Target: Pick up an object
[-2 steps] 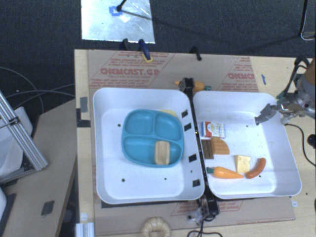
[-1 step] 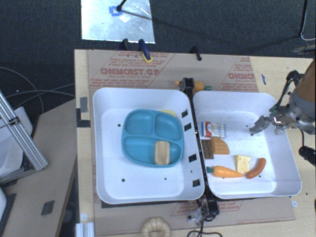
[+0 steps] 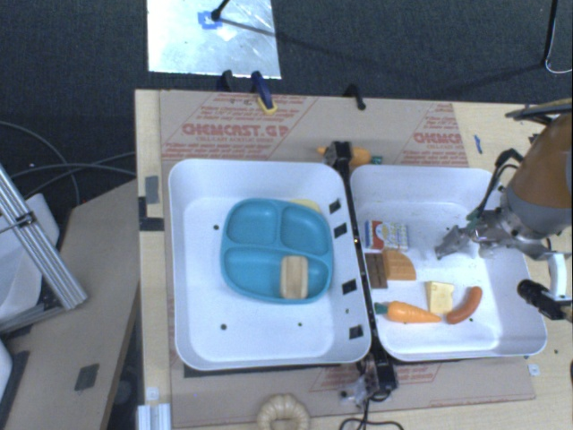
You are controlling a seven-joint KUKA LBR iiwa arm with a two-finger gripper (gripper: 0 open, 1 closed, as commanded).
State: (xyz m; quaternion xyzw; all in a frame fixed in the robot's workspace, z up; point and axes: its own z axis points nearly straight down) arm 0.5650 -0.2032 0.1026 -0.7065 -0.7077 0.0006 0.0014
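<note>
Over the right bin (image 3: 515, 334) the gripper (image 3: 450, 243) was seen hovering, nothing held; open or closed couldn't be told. Nearest target judged to be the sausage (image 3: 465, 305), lying near the bin's front, touching the cheese slice (image 3: 439, 296), carrot (image 3: 410, 312) alongside. Descent should be centred across its short axis. Reddish-orange, curved, smooth, likely slippery.
</note>
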